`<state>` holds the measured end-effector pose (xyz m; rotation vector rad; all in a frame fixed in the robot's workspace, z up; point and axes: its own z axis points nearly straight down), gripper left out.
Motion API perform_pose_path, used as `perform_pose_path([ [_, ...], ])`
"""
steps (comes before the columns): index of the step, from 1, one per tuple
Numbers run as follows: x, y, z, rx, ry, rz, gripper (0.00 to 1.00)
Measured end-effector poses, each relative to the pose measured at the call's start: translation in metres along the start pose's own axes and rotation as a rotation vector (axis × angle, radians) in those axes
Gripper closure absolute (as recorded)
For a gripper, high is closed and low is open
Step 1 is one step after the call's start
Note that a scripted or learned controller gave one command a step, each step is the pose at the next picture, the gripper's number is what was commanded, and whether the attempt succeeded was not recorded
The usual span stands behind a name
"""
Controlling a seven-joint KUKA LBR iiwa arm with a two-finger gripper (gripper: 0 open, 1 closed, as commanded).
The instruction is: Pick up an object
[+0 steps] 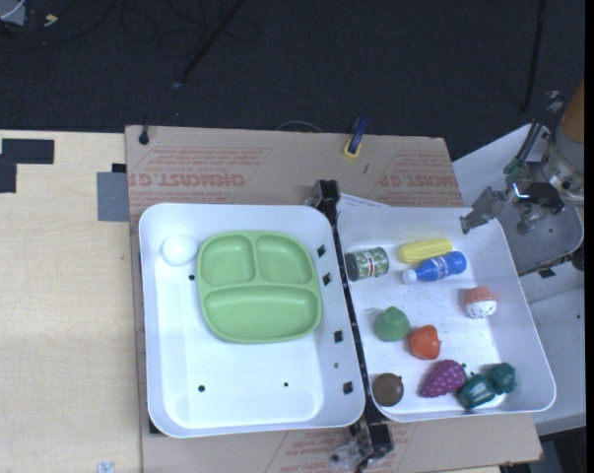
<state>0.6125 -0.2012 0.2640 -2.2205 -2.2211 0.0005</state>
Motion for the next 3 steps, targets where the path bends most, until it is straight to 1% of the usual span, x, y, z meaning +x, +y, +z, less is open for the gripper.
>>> perform_pose_path([
  [1, 0.004, 0.002, 0.043, 0.003, 0.001, -0.002, 0.00],
  [2, 0.003, 0.004, 0.106, 0.006, 0.002, -0.001, 0.00],
  [3, 0.010, 0.011, 0.167, 0.004, 0.001, -0.006, 0.00],
])
